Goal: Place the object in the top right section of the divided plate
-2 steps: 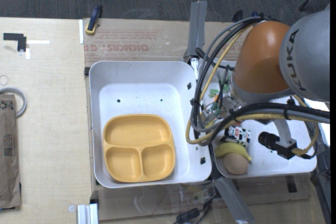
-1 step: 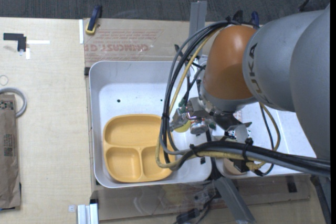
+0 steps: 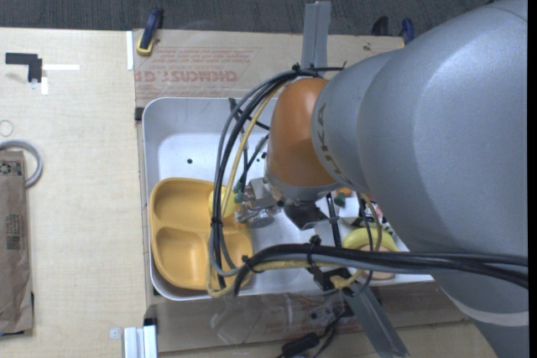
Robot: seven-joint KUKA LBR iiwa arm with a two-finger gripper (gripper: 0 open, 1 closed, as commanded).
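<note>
A dark grey carpeted floor is seen across the top, and below it a pale wooden bench point(image 3: 75, 138) is spread from the left edge. On that bench a shallow white bin point(image 3: 180, 142) is set, its rounded left wall and bare floor plainly lit. Behind the bin a brown cardboard sheet point(image 3: 201, 67) with red print is laid flat, and a blue and yellow clamp point(image 3: 149, 31) is fixed at its upper left corner. At the far left edge a brown paper bag point(image 3: 15, 239) is seen lying, with a small black bracket point(image 3: 25, 63) and white tape above it.

Now the arm — the grey arm point(image 3: 436, 147) is swung in from the right and much of the frame is taken up by it, the orange band point(image 3: 294, 138) being held right over the middle of the bin. Black and yellow cables point(image 3: 231, 172) are looped down from the wrist across the bin. The gripper is hidden under the wrist, so it cannot be told how its jaws stand or whether anything is held.

The yellow divided plate point(image 3: 176, 230) is seen in the bin's lower left, two of its sections showing and its right side covered by cables and wrist. Just right of the wrist, a small yellow object point(image 3: 362, 239) is glimpsed — too covered to be named.
</note>
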